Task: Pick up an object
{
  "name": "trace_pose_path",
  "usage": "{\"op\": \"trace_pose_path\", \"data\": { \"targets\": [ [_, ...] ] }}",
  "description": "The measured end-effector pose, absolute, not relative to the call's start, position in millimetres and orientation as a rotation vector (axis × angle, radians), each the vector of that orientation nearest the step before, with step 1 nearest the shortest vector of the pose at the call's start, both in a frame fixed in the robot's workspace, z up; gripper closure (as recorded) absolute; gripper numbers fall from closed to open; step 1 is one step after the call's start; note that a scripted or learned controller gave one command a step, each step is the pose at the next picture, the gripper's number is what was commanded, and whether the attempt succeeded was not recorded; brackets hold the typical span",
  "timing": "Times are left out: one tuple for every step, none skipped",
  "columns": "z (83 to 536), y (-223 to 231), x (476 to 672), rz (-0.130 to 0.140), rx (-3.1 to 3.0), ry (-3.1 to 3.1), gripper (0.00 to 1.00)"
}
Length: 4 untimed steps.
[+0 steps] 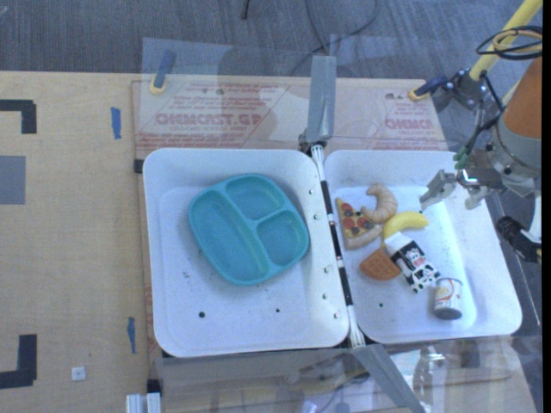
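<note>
The right bin (491,256) holds several toy foods. A pizza slice (354,221) lies beside a tan croissant (383,200) and a yellow banana (405,222). In front of them lie an orange waffle piece (378,267), a black-and-white carton (415,264) and a small can (448,298). My gripper (454,194) hovers over the bin's far right part, just right of the banana. Its fingers are spread open and nothing is between them.
A teal divided plate (250,228) lies in the left bin (168,256). A ridge with a grey bar (321,101) behind it separates the bins. Cables and a yellow hose (508,33) run at the far right by the arm.
</note>
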<state>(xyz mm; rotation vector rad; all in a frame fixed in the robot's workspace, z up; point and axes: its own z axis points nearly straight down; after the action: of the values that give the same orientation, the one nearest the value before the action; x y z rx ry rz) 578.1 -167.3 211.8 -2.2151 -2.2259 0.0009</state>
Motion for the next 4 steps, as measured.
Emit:
{"op": "trace_pose_path", "data": {
  "targets": [
    [90.4, -151.5, 557.7, -0.001, -2.356, -2.08, 0.0],
    [88.7, -179.3, 501.1, -0.011, -2.223, -2.228, 0.0],
    [130.3, -178.9, 596.9, 0.0, -2.252, -2.194, 0.0],
    [88.4, -145.2, 621.1, -0.004, -1.892, -2.514, 0.0]
  ]
}}
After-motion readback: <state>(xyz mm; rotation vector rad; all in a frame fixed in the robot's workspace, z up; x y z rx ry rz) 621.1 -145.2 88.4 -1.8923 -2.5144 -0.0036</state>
